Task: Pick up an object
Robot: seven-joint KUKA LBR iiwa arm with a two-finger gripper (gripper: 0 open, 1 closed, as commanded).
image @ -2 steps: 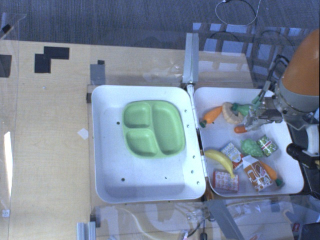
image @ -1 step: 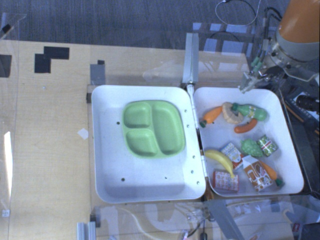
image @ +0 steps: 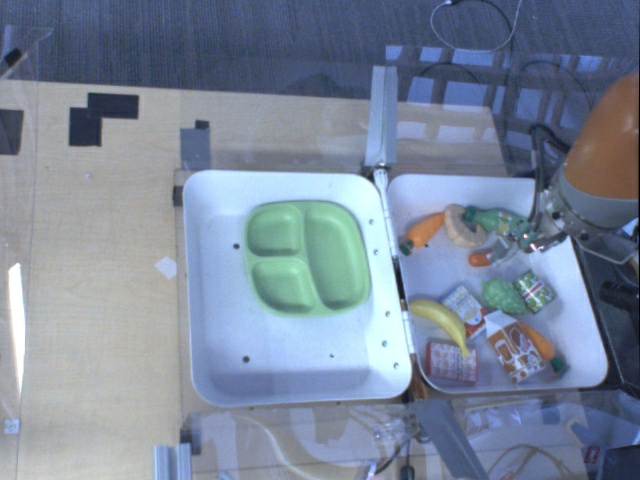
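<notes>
In the left bin (image: 200, 298), smooth green three-compartment tray (image: 305, 256)

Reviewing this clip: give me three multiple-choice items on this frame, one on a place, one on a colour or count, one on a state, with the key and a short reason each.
1. Where does the banana lie?
A. in the left bin, on the tray
B. in the right bin, toward its near side
C. on the bench outside both bins

2. What colour is the divided tray in the left bin?
A. green
B. red
C. blue

3. How does the gripper stand?
A. up over the left bin
B. parked out on the wooden bench
C. down among the toys in the right bin

Key: 1 B, the yellow banana rests by the small cartons inside the right bin. 2 A, the tray with three compartments is pale green. 3 C, the gripper sits low at the bin's far side, beside the green toy.
</notes>
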